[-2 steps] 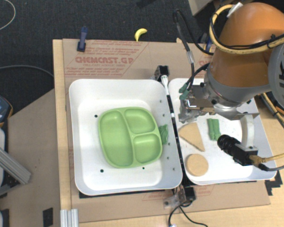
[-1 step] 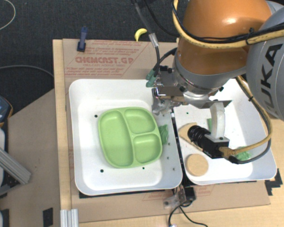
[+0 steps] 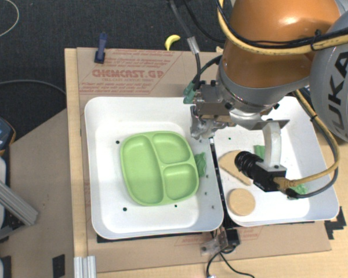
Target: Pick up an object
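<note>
My gripper (image 3: pixel 199 130) hangs over the divide between the two bins, just above the far right corner of a light green divided plate (image 3: pixel 159 168) that lies in the left bin (image 3: pixel 104 126). A small green piece (image 3: pixel 200 163) rests against the plate's right edge, just below the gripper. In the right bin (image 3: pixel 313 207) lie a round tan disc (image 3: pixel 242 202) and a flat tan piece (image 3: pixel 227 163). The wrist hides much of the right bin's far half.
Green scraps (image 3: pixel 260 152) (image 3: pixel 299 187) lie in the right bin near the tan pieces. A cardboard sheet (image 3: pixel 127 73) sits behind the bins, with a blue clip (image 3: pixel 100 48) and a yellow object (image 3: pixel 172 40) at its far edge.
</note>
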Available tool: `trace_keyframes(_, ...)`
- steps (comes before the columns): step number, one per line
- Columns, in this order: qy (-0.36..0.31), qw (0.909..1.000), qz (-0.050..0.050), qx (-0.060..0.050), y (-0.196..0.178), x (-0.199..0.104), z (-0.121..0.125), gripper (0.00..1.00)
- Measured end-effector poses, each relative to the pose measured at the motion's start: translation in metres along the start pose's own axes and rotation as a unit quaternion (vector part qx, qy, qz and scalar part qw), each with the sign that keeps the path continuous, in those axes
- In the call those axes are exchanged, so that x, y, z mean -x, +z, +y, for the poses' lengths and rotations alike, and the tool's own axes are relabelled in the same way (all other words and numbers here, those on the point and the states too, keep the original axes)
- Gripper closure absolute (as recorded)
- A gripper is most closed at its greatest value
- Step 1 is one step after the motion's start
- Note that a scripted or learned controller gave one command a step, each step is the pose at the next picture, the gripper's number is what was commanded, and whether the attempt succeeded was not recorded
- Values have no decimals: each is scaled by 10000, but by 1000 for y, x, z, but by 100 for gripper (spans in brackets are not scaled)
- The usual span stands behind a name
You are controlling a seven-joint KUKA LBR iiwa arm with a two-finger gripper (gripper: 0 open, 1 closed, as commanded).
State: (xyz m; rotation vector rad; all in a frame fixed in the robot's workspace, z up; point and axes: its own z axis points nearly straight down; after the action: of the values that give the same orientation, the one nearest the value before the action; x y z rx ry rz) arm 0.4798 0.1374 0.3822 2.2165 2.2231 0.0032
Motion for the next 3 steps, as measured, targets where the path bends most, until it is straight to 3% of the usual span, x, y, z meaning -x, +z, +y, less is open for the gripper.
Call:
trace_keyframes(1,64,10000,-18,-66,86,78,9,100)
trace_keyframes(2,-40,10000,29,24,12,-17,-1,100)
trace_keyframes(3,17,10000,34,91,-163,11,1,100)
